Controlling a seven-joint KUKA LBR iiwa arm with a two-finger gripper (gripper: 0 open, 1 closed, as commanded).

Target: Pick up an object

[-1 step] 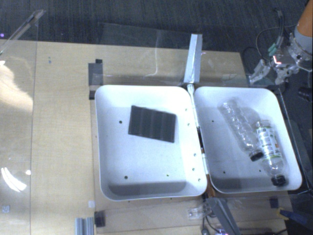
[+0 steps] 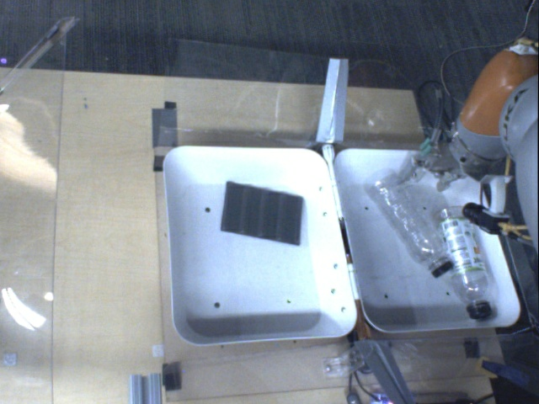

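Pincer (image 2: 436,168) low over crumpled plastic wrap (image 2: 406,211).

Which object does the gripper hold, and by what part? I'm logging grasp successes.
It cannot be told. The gripper sits at the right bin's far edge, at the top of the crumpled clear plastic, but no grasp is visible. The bottle lies apart.
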